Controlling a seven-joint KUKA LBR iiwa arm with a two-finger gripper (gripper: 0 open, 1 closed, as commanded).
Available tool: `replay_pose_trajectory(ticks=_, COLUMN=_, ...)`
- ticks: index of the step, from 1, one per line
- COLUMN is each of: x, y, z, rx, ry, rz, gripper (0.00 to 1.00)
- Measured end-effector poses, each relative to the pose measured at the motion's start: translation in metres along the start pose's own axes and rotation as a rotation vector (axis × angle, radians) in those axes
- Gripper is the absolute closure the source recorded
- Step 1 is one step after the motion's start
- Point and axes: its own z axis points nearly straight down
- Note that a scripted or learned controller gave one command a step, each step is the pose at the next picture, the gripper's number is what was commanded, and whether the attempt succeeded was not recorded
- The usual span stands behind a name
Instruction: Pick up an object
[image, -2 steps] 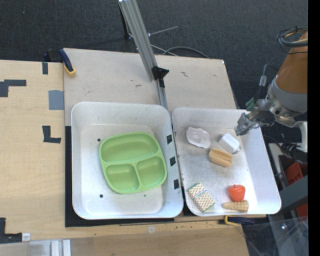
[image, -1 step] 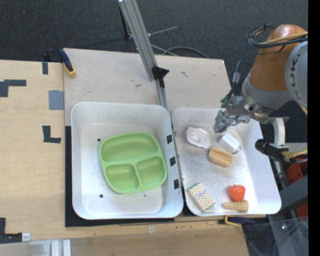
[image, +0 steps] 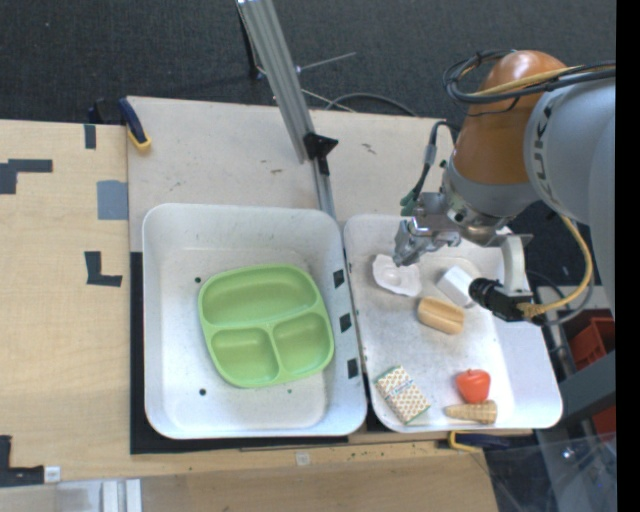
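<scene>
The claw (image: 408, 250) is down in the right bin (image: 520, 345), right of centre frame, right over a flat white piece (image: 395, 277). Honestly can't tell its state. Nearby sit a tan bread roll (image: 440, 315), a patterned packet (image: 403, 393), a red tomato (image: 474, 384) and a cone (image: 471, 411). A green divided plate (image: 265, 324) sits in the left bin (image: 170, 300).

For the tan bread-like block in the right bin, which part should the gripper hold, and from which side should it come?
Probably from straight above, closing across the short width of the tan block. It lies flat with its long axis roughly left to right, and the bin floor above and below it looks free. The gripper sits above the white piece.
</scene>
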Motion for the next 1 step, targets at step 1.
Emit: replay_pose_trajectory(ticks=1, x=0.0539, y=0.0003, z=0.0122, rx=0.000, ry=0.000, rz=-0.001, gripper=1.00)
